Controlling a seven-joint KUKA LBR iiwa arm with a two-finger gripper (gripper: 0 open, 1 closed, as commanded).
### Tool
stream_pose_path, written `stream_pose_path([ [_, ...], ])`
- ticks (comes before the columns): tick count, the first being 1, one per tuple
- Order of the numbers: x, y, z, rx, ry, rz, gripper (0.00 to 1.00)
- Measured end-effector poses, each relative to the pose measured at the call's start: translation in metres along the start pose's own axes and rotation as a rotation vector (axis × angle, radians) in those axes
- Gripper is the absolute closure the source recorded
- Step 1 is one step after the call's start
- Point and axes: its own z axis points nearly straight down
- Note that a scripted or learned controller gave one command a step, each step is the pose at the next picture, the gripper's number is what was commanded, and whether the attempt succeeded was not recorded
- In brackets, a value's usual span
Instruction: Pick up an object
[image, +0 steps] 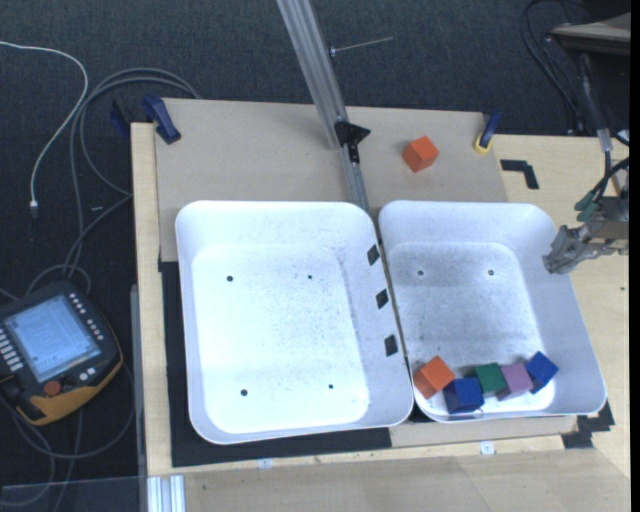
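Several small blocks lie in a row along the near edge of the right bin (560, 310): an orange one (434, 375), a dark blue one (463, 394), a green one (490, 379), a purple one (516, 377) and another blue one (541, 369). My gripper (562, 253) hangs at the right bin's far right rim, well away from the row and above it in the view. Nothing shows in its grasp.
The left bin (200, 300) sits beside the right one. A lone orange block (421, 153) rests on the bench behind the bins. A metal pole (322, 80) slants up from between the bins. A teach pendant (50, 345) lies at the far left.
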Motion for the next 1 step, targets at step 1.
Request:
stream_pose_path([
  [1, 0.074, -0.0244, 0.0284, 0.013, 0.005, -0.005, 1.0],
])
